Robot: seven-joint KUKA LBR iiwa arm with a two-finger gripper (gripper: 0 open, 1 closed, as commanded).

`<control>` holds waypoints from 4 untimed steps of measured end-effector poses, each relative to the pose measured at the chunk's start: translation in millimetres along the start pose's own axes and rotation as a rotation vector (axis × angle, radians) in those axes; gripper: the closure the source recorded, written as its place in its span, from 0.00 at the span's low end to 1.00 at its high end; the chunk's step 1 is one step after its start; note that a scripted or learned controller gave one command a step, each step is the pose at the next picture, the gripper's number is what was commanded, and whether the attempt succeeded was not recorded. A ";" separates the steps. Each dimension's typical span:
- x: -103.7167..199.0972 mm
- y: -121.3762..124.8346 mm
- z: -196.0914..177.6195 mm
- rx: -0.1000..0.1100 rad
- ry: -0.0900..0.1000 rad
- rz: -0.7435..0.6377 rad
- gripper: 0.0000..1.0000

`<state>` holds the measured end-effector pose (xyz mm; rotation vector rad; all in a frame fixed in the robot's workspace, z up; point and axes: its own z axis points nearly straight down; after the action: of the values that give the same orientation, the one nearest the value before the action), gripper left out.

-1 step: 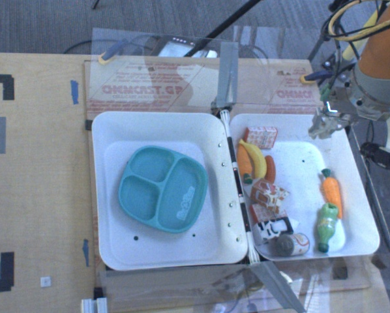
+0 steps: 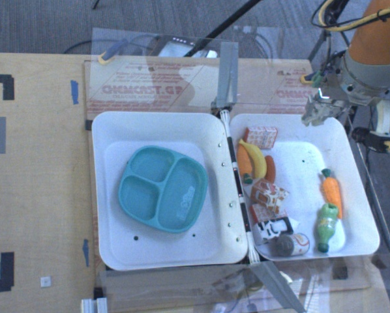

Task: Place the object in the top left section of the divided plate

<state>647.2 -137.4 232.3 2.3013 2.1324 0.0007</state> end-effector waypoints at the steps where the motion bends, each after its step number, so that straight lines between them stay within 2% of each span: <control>1: 1.3 1.3 -10.9 -0.004 -0.002 -0.004 1.00; 2: 6.4 20.3 -4.9 -0.001 0.000 -0.089 1.00; 3: 7.9 20.1 -5.6 0.001 0.001 -0.192 1.00; 4: 9.2 21.5 -16.7 -0.005 -0.001 -0.194 1.00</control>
<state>669.3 -129.8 249.1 2.0807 2.3423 0.0034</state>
